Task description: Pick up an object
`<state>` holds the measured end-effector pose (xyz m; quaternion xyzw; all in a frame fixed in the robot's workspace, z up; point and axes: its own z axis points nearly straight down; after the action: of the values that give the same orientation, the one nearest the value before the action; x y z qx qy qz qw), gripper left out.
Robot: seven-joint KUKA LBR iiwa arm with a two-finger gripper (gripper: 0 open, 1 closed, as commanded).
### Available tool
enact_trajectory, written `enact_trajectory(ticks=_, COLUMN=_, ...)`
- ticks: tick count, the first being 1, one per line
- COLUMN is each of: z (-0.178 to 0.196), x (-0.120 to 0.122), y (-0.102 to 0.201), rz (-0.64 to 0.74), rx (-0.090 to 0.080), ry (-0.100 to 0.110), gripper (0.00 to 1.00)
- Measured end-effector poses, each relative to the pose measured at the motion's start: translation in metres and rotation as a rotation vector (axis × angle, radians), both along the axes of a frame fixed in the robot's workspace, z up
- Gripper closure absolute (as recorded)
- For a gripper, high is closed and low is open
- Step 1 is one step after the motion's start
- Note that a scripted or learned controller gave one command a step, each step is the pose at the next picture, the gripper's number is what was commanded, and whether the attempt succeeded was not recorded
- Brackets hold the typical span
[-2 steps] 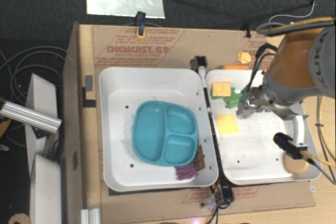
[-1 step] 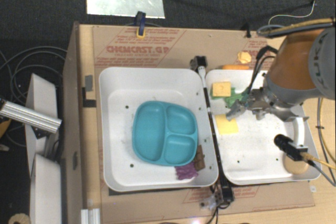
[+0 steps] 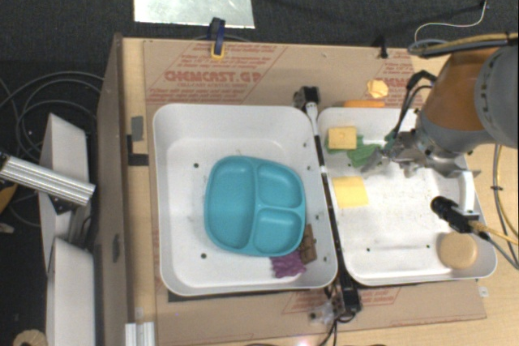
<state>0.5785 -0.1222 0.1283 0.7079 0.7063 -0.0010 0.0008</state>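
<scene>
While the arm is reaching in from 3 o'clock, the end effector (image 3: 379, 158) is hovering low in the right bin (image 3: 405, 255), just beside a green piece (image 3: 359, 155); whether it is wide, narrow or gripping cannot be told.

Right bin: yellow-green block (image 3: 341, 138) at 11 o'clock; flat yellow slice (image 3: 350, 192) left of centre; tan round piece (image 3: 458, 249) at 5 o'clock; orange piece (image 3: 364, 103) on the far rim.

Left bin (image 3: 174, 174): teal divided plate (image 3: 254, 205); purple piece (image 3: 285, 264) at 5 o'clock.

Step, as judged: approaching a grasp, nothing lifted. Next move is calling for settling squarely over the green piece and closing.

Room: the divider wall is sitting close at 9 o'clock; open floor is lying toward 6 o'clock.
</scene>
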Motion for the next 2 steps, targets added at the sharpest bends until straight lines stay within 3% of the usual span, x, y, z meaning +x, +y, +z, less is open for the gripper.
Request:
enact_trajectory(ticks=1, z=-0.029, x=0.092, y=0.034, rz=0.011, rx=0.002, ry=-0.005, gripper=0.0)
enact_trajectory(ticks=2, z=-0.018, x=0.089, y=0.03, rz=0.009, rx=0.0, ry=0.005, gripper=1.0)
